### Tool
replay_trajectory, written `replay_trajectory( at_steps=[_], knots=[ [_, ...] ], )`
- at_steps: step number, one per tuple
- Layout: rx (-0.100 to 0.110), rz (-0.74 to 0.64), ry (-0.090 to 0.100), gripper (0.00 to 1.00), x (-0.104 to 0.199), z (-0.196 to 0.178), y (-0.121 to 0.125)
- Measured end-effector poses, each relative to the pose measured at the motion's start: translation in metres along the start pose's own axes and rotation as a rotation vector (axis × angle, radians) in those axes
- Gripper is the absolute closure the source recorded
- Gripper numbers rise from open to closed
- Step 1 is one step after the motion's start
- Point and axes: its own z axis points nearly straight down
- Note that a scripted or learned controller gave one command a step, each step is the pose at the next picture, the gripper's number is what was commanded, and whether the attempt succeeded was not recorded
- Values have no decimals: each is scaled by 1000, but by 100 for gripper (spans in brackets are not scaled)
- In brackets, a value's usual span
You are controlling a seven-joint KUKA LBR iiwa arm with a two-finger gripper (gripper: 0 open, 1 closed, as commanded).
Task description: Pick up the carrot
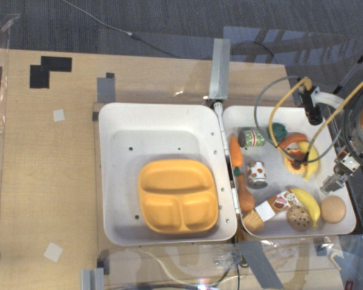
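- The carrot (235,152) is seen in the right bin (349,222), lying along the bin's left wall, just beside the divider between the two bins. Its length runs from far to near in the view, with a small dark green piece at the near end.
- It is judged to be a toy of hard plastic: light, stiff and smooth, so it may slip or roll when it is pressed from one side only.
- A hold across the middle of the orange body is suggested, with the fingers closing across the narrow width and not along the length. The wall is very close on one side, so little room is left there for a finger.
- A small can (251,139) and a patterned cup (257,174) stand near on the other side, and they could be pushed during the approach. A second orange piece (246,199) lies nearer along the same wall.
- The gripper (333,183) is found at the right edge of the right bin, well apart from the carrot. Nothing is seen between its fingers; whether they are spread or closed cannot be told.
- The left bin (118,132) bears a yellow divided tray (176,194).
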Motion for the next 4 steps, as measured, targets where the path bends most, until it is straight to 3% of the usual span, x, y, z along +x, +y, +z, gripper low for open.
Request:
replay_trajectory(
  at_steps=[1, 2, 3, 4],
  knots=[
    [4, -173, 14, 100, 25, -96, -3],
    [2, -482, 13, 100, 6, -82, 21],
    [3, -564, 12, 100, 13, -84, 14],
    [1, -564, 6, 100, 11, -46, 17]
  ],
)
